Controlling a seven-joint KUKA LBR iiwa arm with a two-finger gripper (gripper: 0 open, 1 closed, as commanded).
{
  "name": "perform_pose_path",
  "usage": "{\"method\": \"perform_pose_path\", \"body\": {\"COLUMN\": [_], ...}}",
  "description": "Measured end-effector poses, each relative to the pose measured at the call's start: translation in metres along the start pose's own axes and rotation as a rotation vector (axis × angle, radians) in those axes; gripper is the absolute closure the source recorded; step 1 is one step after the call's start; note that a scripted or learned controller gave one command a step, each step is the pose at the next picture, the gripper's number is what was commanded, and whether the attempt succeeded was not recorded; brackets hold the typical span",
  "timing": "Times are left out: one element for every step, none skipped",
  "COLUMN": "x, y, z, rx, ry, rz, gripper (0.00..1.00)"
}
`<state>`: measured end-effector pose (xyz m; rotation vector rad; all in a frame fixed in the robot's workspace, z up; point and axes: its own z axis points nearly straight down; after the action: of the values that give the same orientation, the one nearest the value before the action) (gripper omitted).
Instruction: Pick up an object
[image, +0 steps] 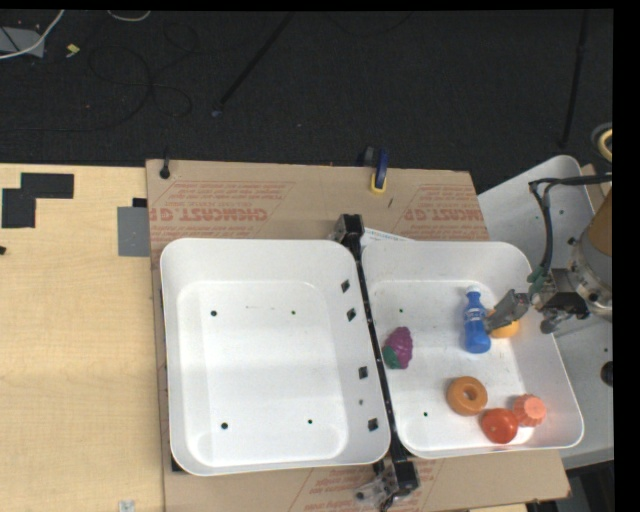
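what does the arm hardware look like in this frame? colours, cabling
The end effector is dark grey metal, small and blocky, on a grey wrist assembly. Black cables loop above it. A tan-orange section of the arm shows at the right edge.

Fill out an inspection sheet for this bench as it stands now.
Surface: two white bins side by side on cardboard; left bin, right bin.
Job's things: all in the right bin: blue bottle, purple-green toy, orange ring, red-orange toy, yellow piece beside the bottle.
Clutter: nothing seen.
Grippers: gripper at the right bin's right side, by the blue bottle; finger state unclear.
Cables: black cable looping on the arm; more on the dark floor.
Surroundings: blue clamp on the cardboard's far edge; wooden table at left.
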<state>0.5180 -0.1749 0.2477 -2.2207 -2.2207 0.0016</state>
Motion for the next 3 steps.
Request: {"method": "perform_pose_path", "body": {"x": [-0.039, -0.021, -0.023], "y": [0.006, -0.028, -0.029], "z": [0.102, 0.148, 0.138], "rx": [0.006, -0.014, -0.011], "ry": [0.002, -0.002, -0.001], "rz": [0.001, 0.001, 0.007], "gripper": [0.00, 0.00, 1.00]}}
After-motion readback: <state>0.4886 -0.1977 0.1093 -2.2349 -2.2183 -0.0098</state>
